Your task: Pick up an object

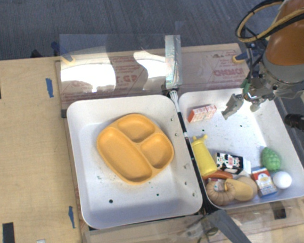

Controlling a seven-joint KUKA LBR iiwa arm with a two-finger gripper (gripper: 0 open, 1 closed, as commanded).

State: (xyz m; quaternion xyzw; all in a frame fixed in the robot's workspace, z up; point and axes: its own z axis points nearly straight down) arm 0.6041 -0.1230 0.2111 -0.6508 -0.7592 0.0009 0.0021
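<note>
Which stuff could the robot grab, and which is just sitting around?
For the job:
pincer
small red box
yellow bottle
green ball
white egg
black-and-white pack

Just lying about:
orange divided plate
left bin
blue tape

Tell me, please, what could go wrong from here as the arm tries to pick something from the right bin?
1. The claw hangs open over bare floor near the bin's far end; closing there would likely grab nothing.
2. The mustard bottle, black-and-white pack, bread and small carton lie crowded together, so a grasp could shove neighbours.
3. The white ball may roll off.
</note>
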